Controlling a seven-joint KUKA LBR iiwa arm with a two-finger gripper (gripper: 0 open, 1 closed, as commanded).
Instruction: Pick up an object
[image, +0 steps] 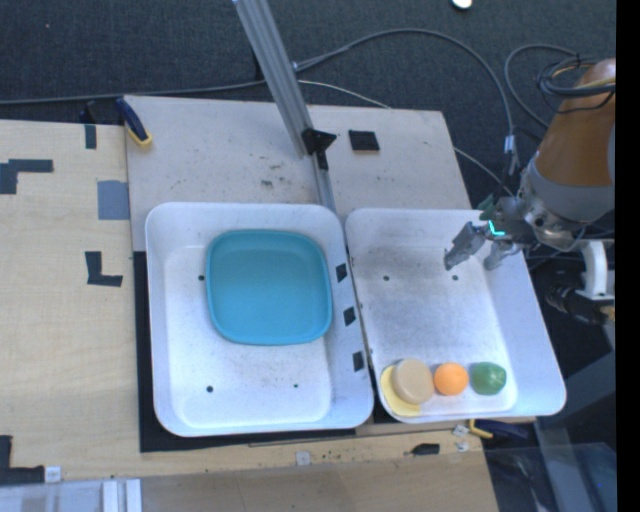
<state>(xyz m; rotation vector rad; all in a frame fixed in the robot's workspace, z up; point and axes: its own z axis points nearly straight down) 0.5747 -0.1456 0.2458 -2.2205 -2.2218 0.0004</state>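
Note:
Along the near edge of the right bin (440, 300) lie three small objects in a row: a tan round piece (411, 380) on a yellow one, an orange ball (451, 379) and a green ball (488, 377). My gripper (478, 250) hangs over the bin's far right part, well behind that row. Its two grey fingers are spread apart with nothing between them. A blue square plate (268, 286) rests in the left bin (180, 330).
A slanted metal pole (290, 90) crosses behind the bins and ends at the divide between them. Cables (480, 70) loop over the dark floor at the back right. A yellow and blue tool (135, 122) lies at the board's far left corner.

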